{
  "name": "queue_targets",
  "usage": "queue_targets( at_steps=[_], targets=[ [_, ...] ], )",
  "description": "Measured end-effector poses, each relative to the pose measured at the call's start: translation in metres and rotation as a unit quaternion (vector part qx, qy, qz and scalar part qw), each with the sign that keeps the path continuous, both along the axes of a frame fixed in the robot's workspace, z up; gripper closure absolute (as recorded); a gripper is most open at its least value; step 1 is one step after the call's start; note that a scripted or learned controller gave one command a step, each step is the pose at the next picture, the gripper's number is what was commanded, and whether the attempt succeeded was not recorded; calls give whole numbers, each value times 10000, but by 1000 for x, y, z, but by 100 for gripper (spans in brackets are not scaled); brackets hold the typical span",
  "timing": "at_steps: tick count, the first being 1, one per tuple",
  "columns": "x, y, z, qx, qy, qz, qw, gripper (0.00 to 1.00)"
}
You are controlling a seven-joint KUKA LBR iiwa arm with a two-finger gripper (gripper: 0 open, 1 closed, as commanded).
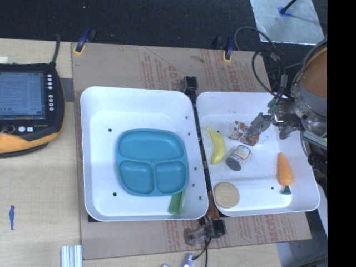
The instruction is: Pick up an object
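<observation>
- Our hand (257, 124) hovers low in the right white bin (303, 204) over a small brown-and-white wrapper (245, 133) — we cannot tell its state.
- The yellow banana (216, 144), grey can (238, 157) and orange carrot (284, 169) lie nearby.
- We judge the flat wrapper could slip out — little to pinch.

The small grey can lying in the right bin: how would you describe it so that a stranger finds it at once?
Start at the right white bin. Near its middle, beside the yellow banana and above the round tan disc, lies the small grey cylindrical can on its side. Its metal-grey body and dark end set it apart from its colourful neighbours.
</observation>
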State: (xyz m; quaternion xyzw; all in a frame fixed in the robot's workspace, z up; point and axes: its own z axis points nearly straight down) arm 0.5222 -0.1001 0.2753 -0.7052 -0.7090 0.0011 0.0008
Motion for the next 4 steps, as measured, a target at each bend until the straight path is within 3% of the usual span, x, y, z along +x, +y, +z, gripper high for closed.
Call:
queue_targets(
  at_steps=[1,2,3,4],
  targets=[
    [31,-22,-113,-6,14,0,10000,0],
    [81,-51,-167,-44,-98,5,9999,0],
    [132,-79,-183,3,-4,-9,10000,0],
    [132,-79,-172,3,-1,7,10000,100]
  ],
)
